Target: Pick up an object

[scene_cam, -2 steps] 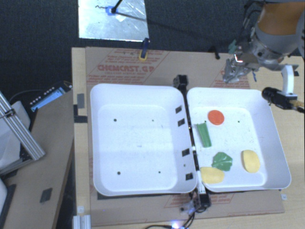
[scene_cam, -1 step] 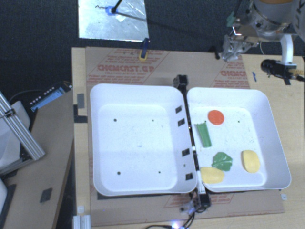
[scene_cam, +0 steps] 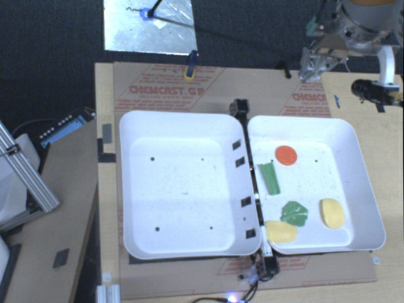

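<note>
- The arm point(scene_cam: 369, 8) sits up at the far right, grey with its orange band showing at the top edge, well clear of both bins.
- The gripper point(scene_cam: 312, 68) hangs over the cardboard just beyond the right bin's far rim; whether it is released or clenched, I cannot tell from this angle, and nothing is visible in its grasp.
- The right bin point(scene_cam: 363, 169) carries all the objects.
- An orange disc point(scene_cam: 286, 155) lies toward the far middle of that bin.
- A green bar point(scene_cam: 270, 177) lies just near-left of the disc, close to the bin's left wall.
- A green leafy piece point(scene_cam: 294, 213) sits nearer, in the middle.
- A yellow lump point(scene_cam: 281, 231) rests at the near-left corner, just beside the leafy piece.
- A second yellow piece point(scene_cam: 332, 213) lies to the right of the leafy piece, apart from it.
- The left bin point(scene_cam: 183, 182) shows bare white floor with small dark dots.
- A silvery sheet point(scene_cam: 149, 16) lies on the dark floor at the far left.
</note>
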{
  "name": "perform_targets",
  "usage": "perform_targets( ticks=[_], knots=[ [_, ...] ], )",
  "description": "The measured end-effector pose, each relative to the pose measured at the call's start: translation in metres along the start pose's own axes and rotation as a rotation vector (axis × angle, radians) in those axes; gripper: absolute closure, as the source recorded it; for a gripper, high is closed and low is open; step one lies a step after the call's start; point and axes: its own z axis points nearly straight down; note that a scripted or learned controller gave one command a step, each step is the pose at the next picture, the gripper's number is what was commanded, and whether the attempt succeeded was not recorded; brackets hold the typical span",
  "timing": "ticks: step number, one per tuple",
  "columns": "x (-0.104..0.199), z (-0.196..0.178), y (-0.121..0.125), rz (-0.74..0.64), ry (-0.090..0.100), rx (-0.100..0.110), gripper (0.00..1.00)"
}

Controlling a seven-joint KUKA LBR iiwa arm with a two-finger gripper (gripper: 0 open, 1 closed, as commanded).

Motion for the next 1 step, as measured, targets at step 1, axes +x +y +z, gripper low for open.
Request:
perform_targets(
  ticks=[1],
  knots=[
    [-0.0071,-0.0245,0.0001,-0.001,0.001,-0.001,1.00]
  ],
)
